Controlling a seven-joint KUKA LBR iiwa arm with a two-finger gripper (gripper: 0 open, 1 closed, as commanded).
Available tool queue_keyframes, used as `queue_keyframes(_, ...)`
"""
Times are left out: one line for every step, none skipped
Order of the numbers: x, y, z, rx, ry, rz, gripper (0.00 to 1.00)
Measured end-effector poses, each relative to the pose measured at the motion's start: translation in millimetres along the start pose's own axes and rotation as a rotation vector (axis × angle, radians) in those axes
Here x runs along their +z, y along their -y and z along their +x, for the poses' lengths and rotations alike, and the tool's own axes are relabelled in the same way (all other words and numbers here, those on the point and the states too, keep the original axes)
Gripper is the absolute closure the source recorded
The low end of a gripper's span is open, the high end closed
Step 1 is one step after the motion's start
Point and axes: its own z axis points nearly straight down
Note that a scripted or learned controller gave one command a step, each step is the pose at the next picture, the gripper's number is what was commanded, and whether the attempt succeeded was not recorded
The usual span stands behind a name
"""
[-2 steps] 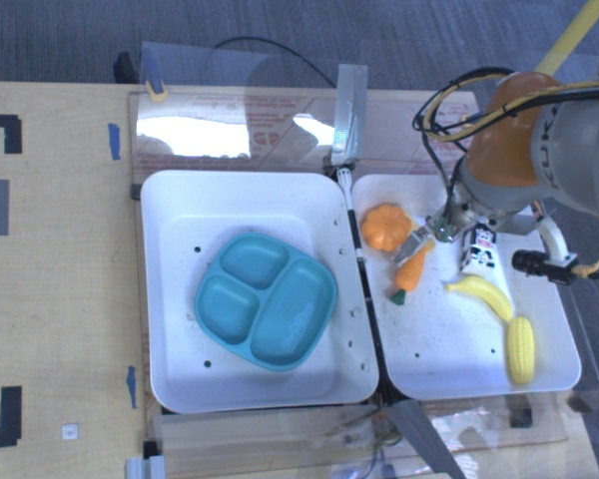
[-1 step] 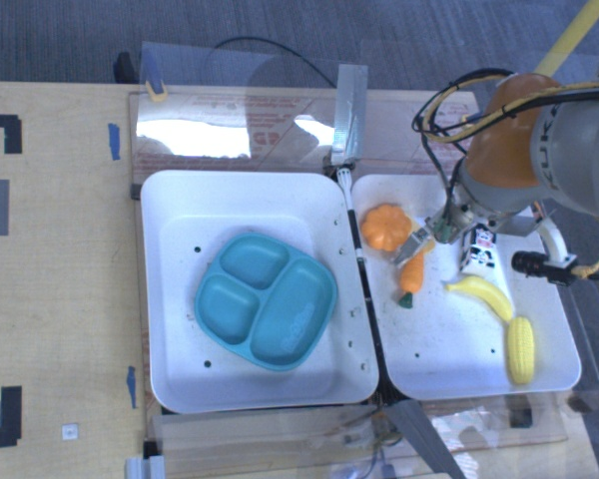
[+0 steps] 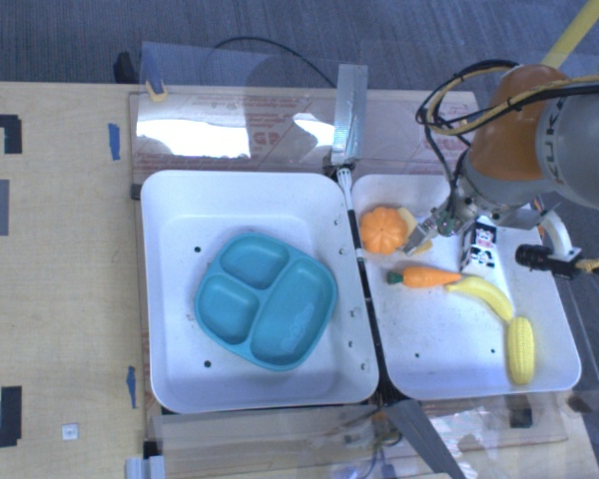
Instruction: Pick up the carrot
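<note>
The carrot point(image 3: 429, 278) lies flat in the right bin point(image 3: 449, 372), its green end pointing left toward the bin divider. My gripper point(image 3: 426, 236) hangs just above and behind the carrot, close to the right side of a small orange pumpkin point(image 3: 383, 231). Nothing shows in the gripper's grasp, and the carrot rests on the bin floor apart from it.
A yellow banana point(image 3: 487, 295) touches the carrot's right end, and a corn cob point(image 3: 520, 348) lies near the right bin's front right corner. A blue divided plate point(image 3: 267, 300) sits in the left bin point(image 3: 180, 218). Black cables loop above the arm.
</note>
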Motion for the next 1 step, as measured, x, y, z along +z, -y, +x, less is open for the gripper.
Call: queue_keyframes(-88.9, -52.3, 46.3, 0.185, -0.004, 0.002, 1.00)
